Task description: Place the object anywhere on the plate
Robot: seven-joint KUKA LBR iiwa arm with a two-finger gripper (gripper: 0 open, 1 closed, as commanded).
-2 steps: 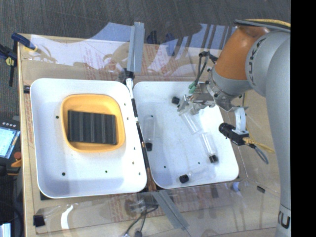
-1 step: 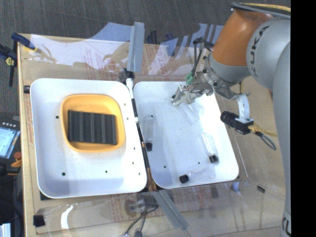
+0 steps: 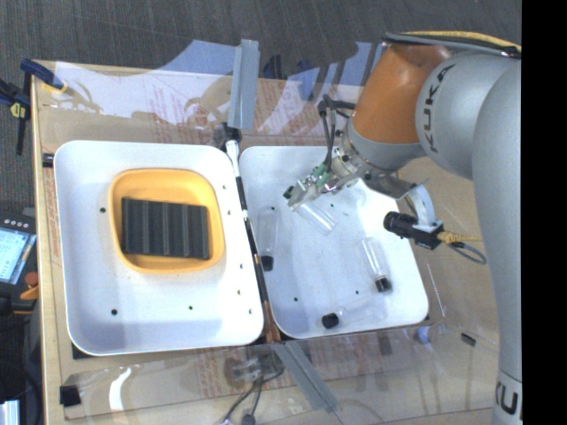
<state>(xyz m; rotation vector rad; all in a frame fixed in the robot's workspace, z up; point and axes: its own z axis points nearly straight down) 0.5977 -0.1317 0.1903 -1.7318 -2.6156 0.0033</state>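
Before you: a wooden bench (image 3: 133, 104) on dark carpet (image 3: 133, 16). The left bin (image 3: 80, 308) holds a yellow plate (image 3: 164, 184) with a dark ribbed block (image 3: 166, 227) on it. The right bin (image 3: 301, 308) holds clear tubes with black caps: one (image 3: 376, 264) at the right, one (image 3: 350, 312) at the near edge, one (image 3: 314, 212) just below the gripper (image 3: 310, 187). Whether its fingers are apart or together, you cannot tell.

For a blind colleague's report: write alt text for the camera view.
A grey and orange arm reaches from the right, its hand over the right bin, where clear tubes with black caps lie scattered. The left bin holds a yellow plate with a dark ribbed block on it.
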